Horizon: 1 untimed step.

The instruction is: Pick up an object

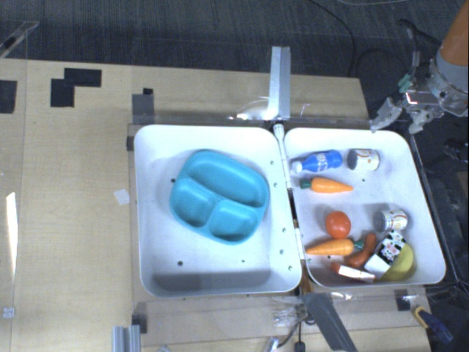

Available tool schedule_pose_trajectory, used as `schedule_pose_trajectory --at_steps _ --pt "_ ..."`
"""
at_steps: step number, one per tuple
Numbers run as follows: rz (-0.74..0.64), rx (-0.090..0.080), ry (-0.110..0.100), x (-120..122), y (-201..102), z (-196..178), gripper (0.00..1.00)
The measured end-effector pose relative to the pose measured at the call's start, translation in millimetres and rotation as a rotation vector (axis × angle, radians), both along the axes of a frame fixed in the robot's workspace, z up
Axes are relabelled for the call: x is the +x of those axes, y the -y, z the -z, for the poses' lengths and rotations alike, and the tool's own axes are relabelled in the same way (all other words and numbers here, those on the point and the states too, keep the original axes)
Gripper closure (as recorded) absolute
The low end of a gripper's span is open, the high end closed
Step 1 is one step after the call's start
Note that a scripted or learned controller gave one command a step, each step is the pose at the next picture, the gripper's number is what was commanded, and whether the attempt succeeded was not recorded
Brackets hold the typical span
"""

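The right bin (421, 189) holds several small items. A blue bottle (320, 161) and a small can (363, 159) lie near its far edge, with an orange carrot (331, 186) just below them. A red ball (338, 224), a second carrot (330, 248), another can (394, 220) and a yellow banana (401, 264) crowd the near end. My gripper (401, 116) hovers above the bin's far right corner, open, with nothing between its fingers. It is apart from every item.
The left bin (154, 196) holds a blue divided plate (220, 195). A metal post (280, 79) rises behind the wall between the two bins. Black cables run over the dark floor at the back right.
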State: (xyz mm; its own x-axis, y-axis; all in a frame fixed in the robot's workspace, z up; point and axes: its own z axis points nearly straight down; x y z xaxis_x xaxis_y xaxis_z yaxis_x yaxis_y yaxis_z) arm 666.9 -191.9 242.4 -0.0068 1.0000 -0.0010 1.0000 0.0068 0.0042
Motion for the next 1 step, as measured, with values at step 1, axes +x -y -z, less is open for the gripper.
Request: schedule_pose_trajectory --at_steps 1 --pt "0.043 -0.001 0.004 3.5 -8.7 -55.5 0.00"
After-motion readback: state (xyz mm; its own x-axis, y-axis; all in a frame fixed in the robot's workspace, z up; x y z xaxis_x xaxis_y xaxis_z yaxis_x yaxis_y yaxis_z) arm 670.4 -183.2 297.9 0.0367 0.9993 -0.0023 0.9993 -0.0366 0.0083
